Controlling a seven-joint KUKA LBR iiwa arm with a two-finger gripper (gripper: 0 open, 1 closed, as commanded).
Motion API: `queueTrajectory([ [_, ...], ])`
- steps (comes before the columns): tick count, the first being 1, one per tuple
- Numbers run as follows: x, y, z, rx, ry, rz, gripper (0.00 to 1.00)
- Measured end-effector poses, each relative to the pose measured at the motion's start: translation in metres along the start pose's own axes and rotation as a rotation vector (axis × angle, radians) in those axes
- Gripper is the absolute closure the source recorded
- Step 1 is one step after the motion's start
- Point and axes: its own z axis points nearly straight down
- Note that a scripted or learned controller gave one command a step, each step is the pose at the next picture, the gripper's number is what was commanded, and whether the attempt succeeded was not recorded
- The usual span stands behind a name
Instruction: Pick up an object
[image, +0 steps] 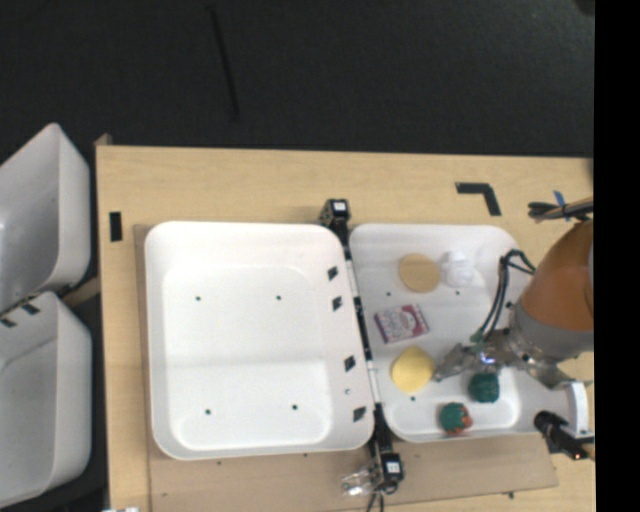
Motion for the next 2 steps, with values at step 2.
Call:
queueTrajectory([
  [2, -0.0033, 0.0, -0.0003, -0.001, 0.0, 0.002, 0.0],
])
